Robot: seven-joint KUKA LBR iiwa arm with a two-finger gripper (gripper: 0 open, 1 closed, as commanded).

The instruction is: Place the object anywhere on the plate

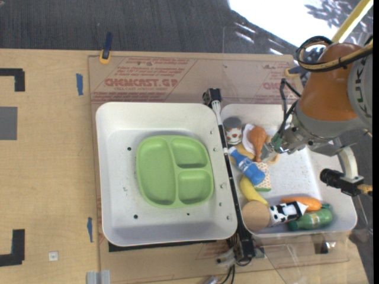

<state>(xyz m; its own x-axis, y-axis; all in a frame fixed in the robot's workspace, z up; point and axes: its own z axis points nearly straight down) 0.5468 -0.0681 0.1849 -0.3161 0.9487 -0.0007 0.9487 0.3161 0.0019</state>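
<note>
A light green divided plate [173,171] lies in the left white bin [112,158] with nothing on it. The right bin [337,176] holds several toy foods: a tan drumstick [257,139], a blue bottle [249,167], a yellow banana [251,191], a brown egg-shaped piece [256,215], a black-and-white toy [282,213], an orange carrot [303,205] and a green bottle [312,219]. My gripper [277,145] hangs low in the right bin, just right of the drumstick, under the orange wrist band [328,81]. The wrist hides its tips.
A black divider rail [222,141] runs between the two bins. A small grey-and-white toy [233,129] lies at the right bin's back left corner. Cardboard sheeting [142,78] lies behind the bins on the wooden bench.
</note>
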